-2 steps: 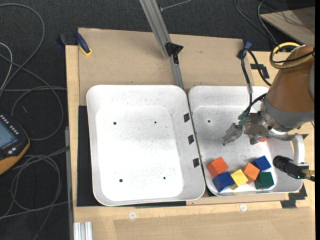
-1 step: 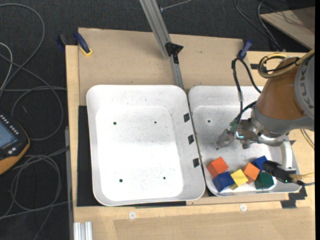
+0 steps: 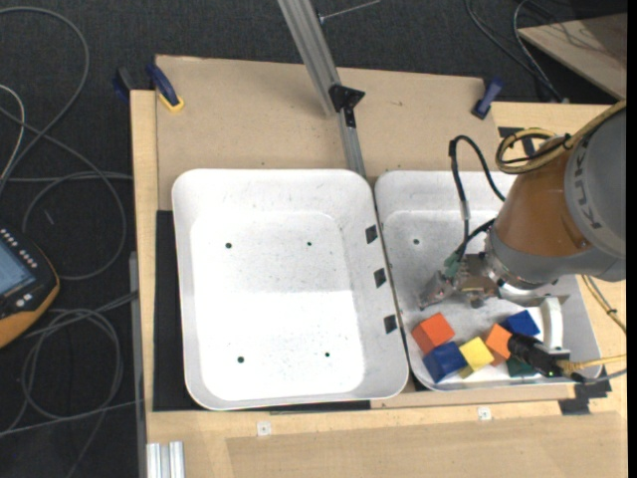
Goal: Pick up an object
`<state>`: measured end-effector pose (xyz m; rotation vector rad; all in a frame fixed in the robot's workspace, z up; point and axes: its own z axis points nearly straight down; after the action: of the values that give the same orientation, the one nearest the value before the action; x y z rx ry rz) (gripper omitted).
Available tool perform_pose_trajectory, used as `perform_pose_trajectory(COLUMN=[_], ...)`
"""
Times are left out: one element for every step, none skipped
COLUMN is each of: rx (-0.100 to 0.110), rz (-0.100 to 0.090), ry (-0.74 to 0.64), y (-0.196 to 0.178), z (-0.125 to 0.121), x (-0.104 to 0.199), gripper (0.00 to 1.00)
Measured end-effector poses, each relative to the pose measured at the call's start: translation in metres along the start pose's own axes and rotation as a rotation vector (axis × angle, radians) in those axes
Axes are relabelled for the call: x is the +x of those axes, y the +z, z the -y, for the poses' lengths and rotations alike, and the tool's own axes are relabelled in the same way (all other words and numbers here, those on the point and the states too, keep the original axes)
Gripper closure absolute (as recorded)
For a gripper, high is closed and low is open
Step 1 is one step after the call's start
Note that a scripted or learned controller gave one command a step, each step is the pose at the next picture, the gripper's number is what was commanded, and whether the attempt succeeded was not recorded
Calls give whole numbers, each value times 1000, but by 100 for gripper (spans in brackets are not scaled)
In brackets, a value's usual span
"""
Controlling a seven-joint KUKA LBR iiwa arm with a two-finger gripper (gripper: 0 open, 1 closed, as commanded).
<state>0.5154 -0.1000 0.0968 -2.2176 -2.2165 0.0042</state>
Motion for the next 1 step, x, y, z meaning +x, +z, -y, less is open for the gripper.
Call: perform_pose_trajectory(rx=[-7], rz=[1], ry=[-1], y=[-13], z=[-2], x=[0], gripper=[100])
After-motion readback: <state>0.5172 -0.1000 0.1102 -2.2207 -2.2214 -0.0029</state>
